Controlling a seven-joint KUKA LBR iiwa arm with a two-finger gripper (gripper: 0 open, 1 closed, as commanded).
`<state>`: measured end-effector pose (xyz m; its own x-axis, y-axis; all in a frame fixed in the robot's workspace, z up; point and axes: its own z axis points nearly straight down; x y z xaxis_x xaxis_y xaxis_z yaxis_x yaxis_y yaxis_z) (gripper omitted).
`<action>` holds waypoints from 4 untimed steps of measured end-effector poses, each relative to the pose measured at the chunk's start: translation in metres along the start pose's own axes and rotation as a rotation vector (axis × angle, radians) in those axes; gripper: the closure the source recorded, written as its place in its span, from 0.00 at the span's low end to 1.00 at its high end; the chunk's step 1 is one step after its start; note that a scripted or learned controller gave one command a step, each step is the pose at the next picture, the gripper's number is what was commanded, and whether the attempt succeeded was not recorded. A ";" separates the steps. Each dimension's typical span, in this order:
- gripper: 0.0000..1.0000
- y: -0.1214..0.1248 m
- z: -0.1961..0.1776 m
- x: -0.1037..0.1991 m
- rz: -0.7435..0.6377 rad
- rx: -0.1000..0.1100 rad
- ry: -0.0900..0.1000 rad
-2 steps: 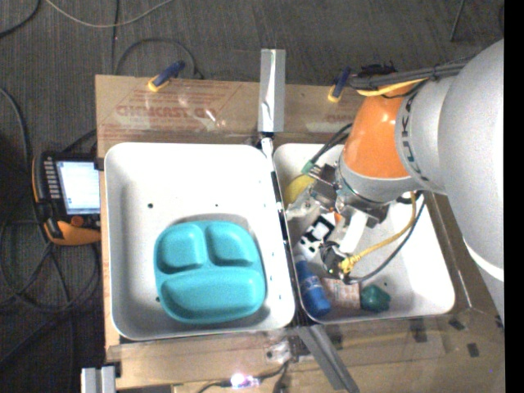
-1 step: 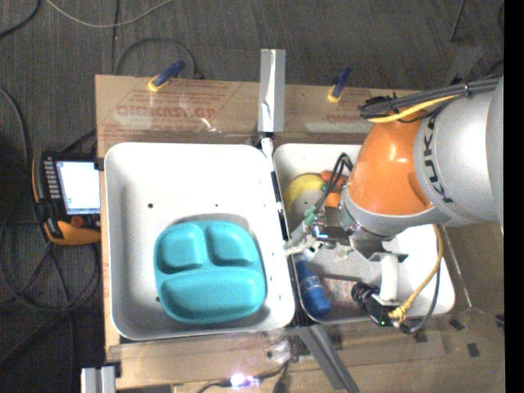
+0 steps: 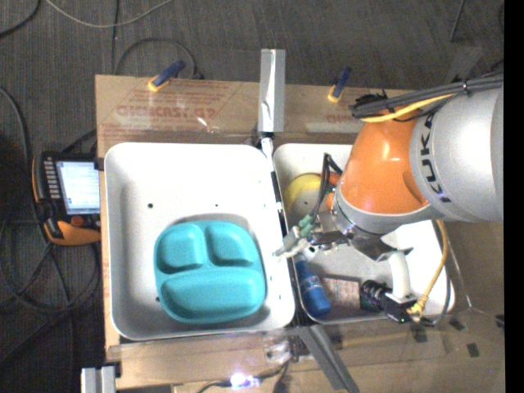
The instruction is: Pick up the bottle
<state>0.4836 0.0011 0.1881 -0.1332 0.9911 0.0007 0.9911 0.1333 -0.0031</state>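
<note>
A blue bottle (image 3: 312, 290) lies in the right bin (image 3: 442, 244), close to its front left corner, with its length running toward the front wall. My gripper (image 3: 296, 238) hangs just above the bottle's far end, beside the wall between the two bins. From this height I cannot make out whether it touches the bottle. The orange and grey arm covers much of the right bin.
A yellow rounded object (image 3: 300, 191) sits at the back left of the right bin, partly under the arm. A teal divided tray (image 3: 210, 271) lies in the left bin (image 3: 131, 178). A brownish item (image 3: 341, 288) lies right of the bottle.
</note>
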 end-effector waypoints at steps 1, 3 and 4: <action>0.00 -0.003 0.006 -0.016 0.260 0.003 0.000; 0.00 0.000 0.005 0.002 0.413 0.000 -0.002; 0.00 0.009 0.006 0.076 0.695 0.004 -0.003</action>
<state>0.4820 0.0780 0.1817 0.5323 0.8466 -0.0057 0.8465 -0.5323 -0.0052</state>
